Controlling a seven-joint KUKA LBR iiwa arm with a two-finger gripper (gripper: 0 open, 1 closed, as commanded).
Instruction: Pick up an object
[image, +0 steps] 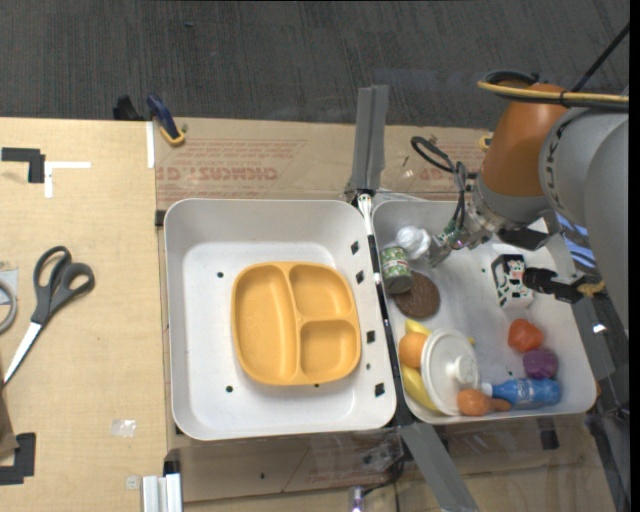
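— Now, item by item, nearest first. What lies in your right bin (585, 400)?

— Near wall: blue bottle (527, 392) on its side, with a small orange piece (472, 402) touching its cap end. Beside them a white cup (447, 366), a yellow banana (414, 386) under its rim, and an orange fruit (412, 348) just behind. Right side: purple lump (541, 363), with a red-orange lump (524, 334) just beyond it.

— Middle of the bin?

— Brown disc (417, 296), flat, near the dividing wall. Black-and-white toy (511, 280), well apart to the right.

— Far end?

— Green-labelled can (394, 263), lying against the dividing wall and touching the disc's far edge. Just beyond it, a silvery piece (412, 240). My tool (441, 248) is low over that corner, just beside the silvery piece. Open or closed: I cannot tell. I see nothing held.

— Left bin (190, 300)?

— One yellow divided plate (297, 322), centred. Scissors (50, 285) on the tabletop (90, 400), outside both bins.

— Step in hand?

— By my judgement, the approach: tool lowered beside a candidate, with no grasp made and no lift begun.

— Next move calls for?

— Settling squarely over the silvery piece or the can, closing, then rising straight. The crowding there is the risk: can, disc and wall sit tight together, so a slanted closure could nudge the piece away.
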